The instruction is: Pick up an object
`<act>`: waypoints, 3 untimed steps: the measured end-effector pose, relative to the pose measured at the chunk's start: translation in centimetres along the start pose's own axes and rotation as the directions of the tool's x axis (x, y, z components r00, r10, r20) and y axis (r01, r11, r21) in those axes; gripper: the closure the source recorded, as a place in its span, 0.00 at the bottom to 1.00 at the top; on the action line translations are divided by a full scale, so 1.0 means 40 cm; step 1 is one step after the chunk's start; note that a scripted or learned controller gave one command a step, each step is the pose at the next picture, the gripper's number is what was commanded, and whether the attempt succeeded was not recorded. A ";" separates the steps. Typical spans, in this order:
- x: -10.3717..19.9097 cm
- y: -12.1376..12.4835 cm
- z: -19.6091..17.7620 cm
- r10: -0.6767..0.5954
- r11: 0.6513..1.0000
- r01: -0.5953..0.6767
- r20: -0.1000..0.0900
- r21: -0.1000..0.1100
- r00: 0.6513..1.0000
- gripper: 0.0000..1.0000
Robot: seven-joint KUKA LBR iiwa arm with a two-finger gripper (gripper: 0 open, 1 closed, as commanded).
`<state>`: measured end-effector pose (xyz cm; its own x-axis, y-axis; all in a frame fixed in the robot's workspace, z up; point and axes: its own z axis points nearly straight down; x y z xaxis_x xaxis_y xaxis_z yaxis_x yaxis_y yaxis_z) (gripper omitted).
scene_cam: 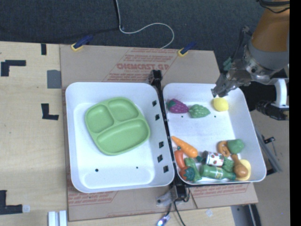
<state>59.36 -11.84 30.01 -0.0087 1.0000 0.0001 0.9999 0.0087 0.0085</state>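
Note:
My gripper (pixel 220 91) hangs over the far right corner of the right bin (pixel 244 126), just above a yellow lemon (pixel 220 104) and apart from it. Nothing shows held in it. To the lemon's left lie a green leafy vegetable (pixel 199 111) and a bunch of purple grapes (pixel 177 106). At the bin's near side an orange carrot (pixel 184 146) lies beside a crowded heap of toy food, with a small can (pixel 214 159), a green bottle (pixel 217 173) and a green pepper (pixel 235 146) in it.
The left bin (pixel 77 140) holds a green divided plate (pixel 117 125). A black hinge strip (pixel 162 126) runs between the bins. The bare white floor (pixel 209 131) in the middle of the right bin separates the far toys from the near heap.

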 end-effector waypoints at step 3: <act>0.375 -0.267 -0.090 -0.005 1.000 0.005 -0.005 -0.006 1.000 1.00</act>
<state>48.51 3.07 33.53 -0.0135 0.9999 0.0050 0.9998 0.0134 0.0144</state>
